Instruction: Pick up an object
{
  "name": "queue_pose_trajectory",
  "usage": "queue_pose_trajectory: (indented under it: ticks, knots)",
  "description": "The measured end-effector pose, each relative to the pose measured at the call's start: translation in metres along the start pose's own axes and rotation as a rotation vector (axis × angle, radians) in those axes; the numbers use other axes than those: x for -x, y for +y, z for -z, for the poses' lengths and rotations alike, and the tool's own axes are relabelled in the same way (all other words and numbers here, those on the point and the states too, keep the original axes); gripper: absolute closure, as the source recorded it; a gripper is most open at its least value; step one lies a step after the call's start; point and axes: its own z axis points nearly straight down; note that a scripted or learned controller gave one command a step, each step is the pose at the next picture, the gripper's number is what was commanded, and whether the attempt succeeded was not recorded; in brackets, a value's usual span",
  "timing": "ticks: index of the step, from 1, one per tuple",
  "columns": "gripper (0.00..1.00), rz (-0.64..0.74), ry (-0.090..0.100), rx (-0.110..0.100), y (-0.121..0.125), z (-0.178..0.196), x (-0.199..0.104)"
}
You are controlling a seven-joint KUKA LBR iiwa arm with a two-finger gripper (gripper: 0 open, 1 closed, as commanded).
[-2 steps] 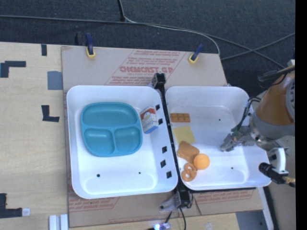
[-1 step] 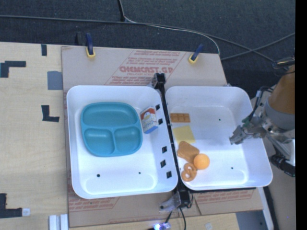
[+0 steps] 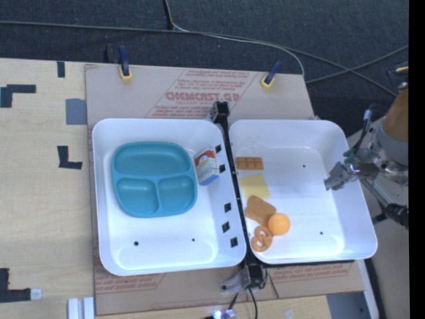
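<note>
Along the left wall of the right bin (image 3: pixel 332 138) lie a brown waffle piece (image 3: pixel 249 163), a yellow slab (image 3: pixel 254 187), a brown bread-like piece (image 3: pixel 259 210), an orange ball (image 3: pixel 279 224) and a pretzel (image 3: pixel 260 239). My gripper (image 3: pixel 337 177) hangs over the right side of that bin, well to the right of these items. Its dark fingers point left and nothing shows between them. The left bin (image 3: pixel 106 244) holds a blue divided plate (image 3: pixel 155 179) and a small white carton (image 3: pixel 206 166).
Both bins rest on a cardboard sheet (image 3: pixel 199 92) fixed with clamps (image 3: pixel 123 62) at the back. A black divider (image 3: pixel 229 178) with clips runs between the bins. Cables (image 3: pixel 279 48) cross the dark floor behind. The arm's grey body (image 3: pixel 392 158) stands off the right bin's edge.
</note>
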Motion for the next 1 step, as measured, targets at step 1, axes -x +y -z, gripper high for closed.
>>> queue_pose_trajectory:
  ticks: [1]
  knots:
    - [1.00, -0.001, -0.001, 0.000, 0.0014, 0.0506, -0.0002]
